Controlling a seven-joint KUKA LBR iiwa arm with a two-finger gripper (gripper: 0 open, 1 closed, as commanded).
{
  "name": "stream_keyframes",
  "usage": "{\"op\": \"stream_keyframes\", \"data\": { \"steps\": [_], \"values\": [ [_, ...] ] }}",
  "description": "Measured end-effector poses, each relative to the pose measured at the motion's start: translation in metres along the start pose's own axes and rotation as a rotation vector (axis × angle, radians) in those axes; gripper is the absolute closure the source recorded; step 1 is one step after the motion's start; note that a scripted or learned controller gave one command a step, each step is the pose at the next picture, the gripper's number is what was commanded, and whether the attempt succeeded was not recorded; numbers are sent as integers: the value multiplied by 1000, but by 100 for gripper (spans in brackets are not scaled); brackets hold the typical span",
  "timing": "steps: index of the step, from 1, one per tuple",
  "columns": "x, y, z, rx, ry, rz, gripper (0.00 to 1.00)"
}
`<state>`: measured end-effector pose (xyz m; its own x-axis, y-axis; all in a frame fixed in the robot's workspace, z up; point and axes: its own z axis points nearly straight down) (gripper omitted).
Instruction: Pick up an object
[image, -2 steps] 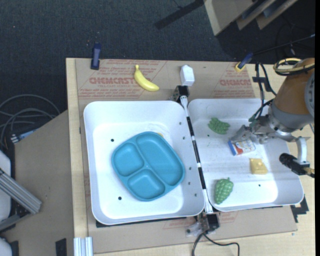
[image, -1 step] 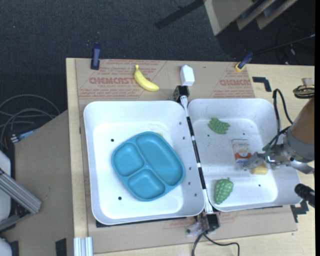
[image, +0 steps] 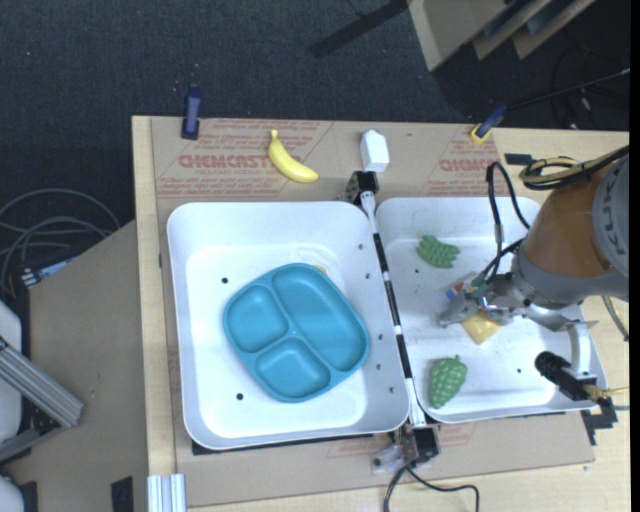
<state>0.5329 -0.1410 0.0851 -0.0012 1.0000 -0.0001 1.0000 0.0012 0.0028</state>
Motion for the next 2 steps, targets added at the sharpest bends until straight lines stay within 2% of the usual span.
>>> {"op": "stream_keyframes", "data": {
  "steps": [1, 2],
  "values": [
    [-1, 5, -15, -15, -4, 0, 100],
    [-1, 3, -13, -9, -3, 1, 0]
  ]
}}
